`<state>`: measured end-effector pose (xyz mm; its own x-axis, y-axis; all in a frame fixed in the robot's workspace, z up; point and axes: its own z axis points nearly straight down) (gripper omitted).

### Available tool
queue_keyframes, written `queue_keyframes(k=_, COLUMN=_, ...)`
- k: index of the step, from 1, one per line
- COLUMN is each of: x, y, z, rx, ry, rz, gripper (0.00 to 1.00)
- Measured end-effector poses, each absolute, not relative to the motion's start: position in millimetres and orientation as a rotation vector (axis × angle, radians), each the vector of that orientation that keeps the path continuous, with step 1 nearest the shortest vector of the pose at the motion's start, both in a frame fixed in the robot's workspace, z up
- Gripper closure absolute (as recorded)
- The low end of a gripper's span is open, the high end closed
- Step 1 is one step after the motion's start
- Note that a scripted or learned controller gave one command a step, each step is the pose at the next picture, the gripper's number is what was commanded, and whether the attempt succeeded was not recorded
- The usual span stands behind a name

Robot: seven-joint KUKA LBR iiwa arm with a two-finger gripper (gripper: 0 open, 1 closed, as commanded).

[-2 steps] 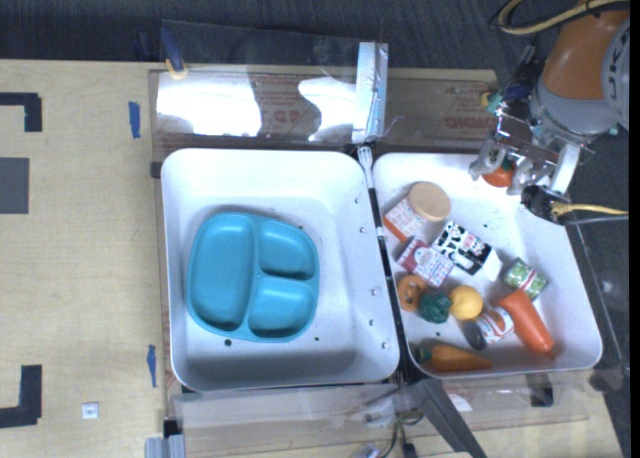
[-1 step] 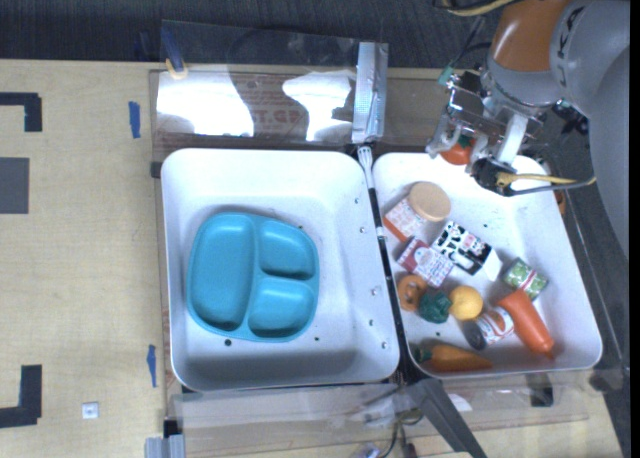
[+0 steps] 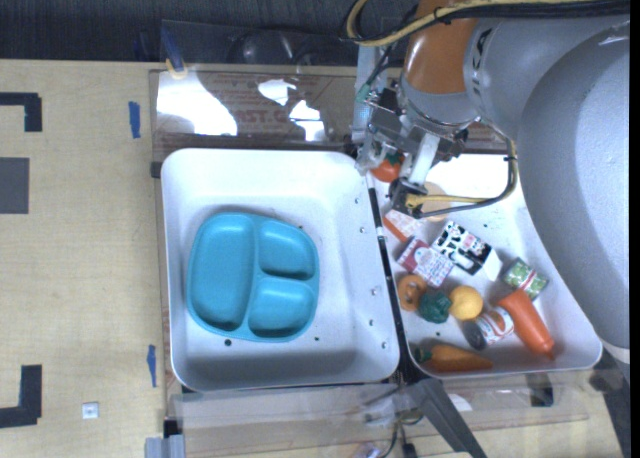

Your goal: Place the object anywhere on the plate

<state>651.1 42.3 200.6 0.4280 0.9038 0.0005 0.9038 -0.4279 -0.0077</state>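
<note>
You won't find any text you can read here: the black-and-white patterned card (image 3: 462, 245) and the small red-and-white packet (image 3: 432, 265) in the right bin (image 3: 575, 341) carry print, but it's too small and blurred to make out.

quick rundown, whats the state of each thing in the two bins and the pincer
blue plate: flat in the left bin, all three compartments bare
pincer: over the right bin's far corner, finger state unclear
lemon: lying in the right bin among the toys
carrot: lying flat by the right bin's near edge
black-and-white box: lying tilted on the pile
</note>
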Motion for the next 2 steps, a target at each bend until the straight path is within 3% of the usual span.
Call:
queue_keyframes(k=1, x=625.1, y=120.4, z=165.3, rx=-2.527, ry=-1.857, rz=0.009, gripper=1.00)
queue_keyframes(k=2, x=626.0, y=118.4, z=166.7, rx=-2.531, ry=-1.855, rz=0.006, gripper=0.00)
